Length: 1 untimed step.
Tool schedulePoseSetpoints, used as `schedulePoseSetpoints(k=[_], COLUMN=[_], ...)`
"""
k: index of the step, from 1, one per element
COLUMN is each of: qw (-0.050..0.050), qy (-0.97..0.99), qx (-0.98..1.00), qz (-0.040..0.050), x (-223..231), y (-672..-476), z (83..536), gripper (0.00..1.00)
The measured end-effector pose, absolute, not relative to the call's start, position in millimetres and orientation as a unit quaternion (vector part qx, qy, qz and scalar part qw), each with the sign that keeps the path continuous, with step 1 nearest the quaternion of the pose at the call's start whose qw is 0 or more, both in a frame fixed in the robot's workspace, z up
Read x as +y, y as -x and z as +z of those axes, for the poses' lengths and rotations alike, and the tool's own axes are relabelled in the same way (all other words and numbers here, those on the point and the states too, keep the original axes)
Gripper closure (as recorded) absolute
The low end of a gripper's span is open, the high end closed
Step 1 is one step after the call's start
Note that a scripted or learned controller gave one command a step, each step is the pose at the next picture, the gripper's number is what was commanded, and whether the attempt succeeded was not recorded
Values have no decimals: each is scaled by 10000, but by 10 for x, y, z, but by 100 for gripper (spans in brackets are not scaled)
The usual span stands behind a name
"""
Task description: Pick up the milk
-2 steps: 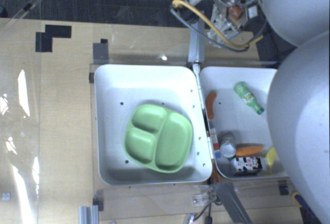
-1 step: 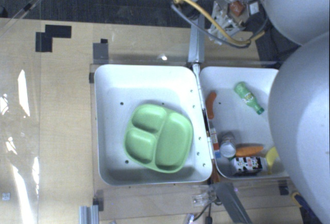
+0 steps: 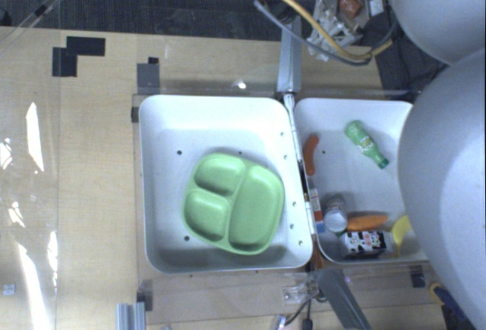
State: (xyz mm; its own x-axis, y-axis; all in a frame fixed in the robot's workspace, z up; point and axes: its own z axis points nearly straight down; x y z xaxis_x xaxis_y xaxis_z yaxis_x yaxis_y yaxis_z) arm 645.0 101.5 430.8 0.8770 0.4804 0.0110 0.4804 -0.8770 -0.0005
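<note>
**Arm parked high, milk waiting in the near corner**

From my desk, the gripper [image 3: 338, 6] sat up at the far edge of the picture, past the rim of the right bin [image 3: 334, 112], tangled in its yellow hose [image 3: 304, 14] and cabling. I could not tell how it stood, spread or pressed together; the clutter around the wrist hid that. Nothing showed in its grasp.

The milk [image 3: 363, 243] was the small dark carton, as I read it, lying flat in the near corner of the right bin. It was crowded. A carrot [image 3: 367, 221] lay across just beyond it, touching or nearly so. A small can [image 3: 334, 216] stood just beside it toward the divider, and something yellow [image 3: 402, 232] pressed in from the other side, partly hidden under the arm's grey bulk [image 3: 448, 192]. A green bottle [image 3: 366, 143] and a sausage [image 3: 310, 154] lay further up the bin, well apart from the carton. The left bin [image 3: 163, 131] held a green tray [image 3: 234, 203].

My call: this was the approach step, not yet begun in earnest. The next move needed a long swing across the right bin to the near corner, then a descent squarely over the carton, fingers turned to slip between carrot and bin wall without shoving the can or the neighbours.
</note>
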Motion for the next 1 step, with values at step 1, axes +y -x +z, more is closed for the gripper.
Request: schedulePoseSetpoints(k=[1], qw=[-4], qy=[9554], qx=[-2952], qz=[-18], x=[1601], y=[-6558], z=[4342], gripper=[100])
